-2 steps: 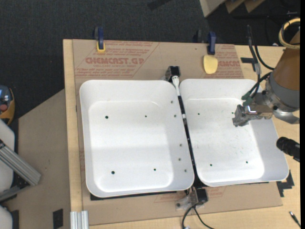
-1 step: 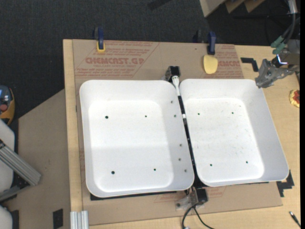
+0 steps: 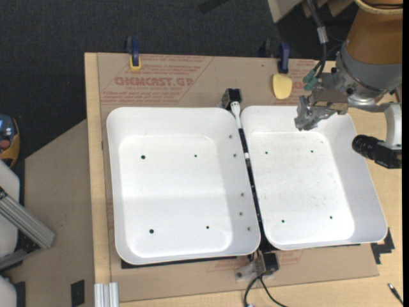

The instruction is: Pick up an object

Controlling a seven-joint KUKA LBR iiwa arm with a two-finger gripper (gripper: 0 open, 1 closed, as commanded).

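My gripper point(image 3: 309, 119) hangs over the far edge of the right white bin point(image 3: 369, 190), near its back middle. The grey wrist and orange-banded arm reach in from the upper right. A small pale yellow object point(image 3: 282, 86) lies on the brown board just behind the right bin, a little left of the gripper and apart from it. I see nothing held at the gripper's tip. The left white bin point(image 3: 116, 171) sits beside the right one.
Both bins rest on a brown board point(image 3: 166, 75) held by blue clamps point(image 3: 133, 48) at the back. A black strip with a clip point(image 3: 232, 98) runs between the bins. A black fitting point(image 3: 374, 149) juts in at the right bin's right rim.
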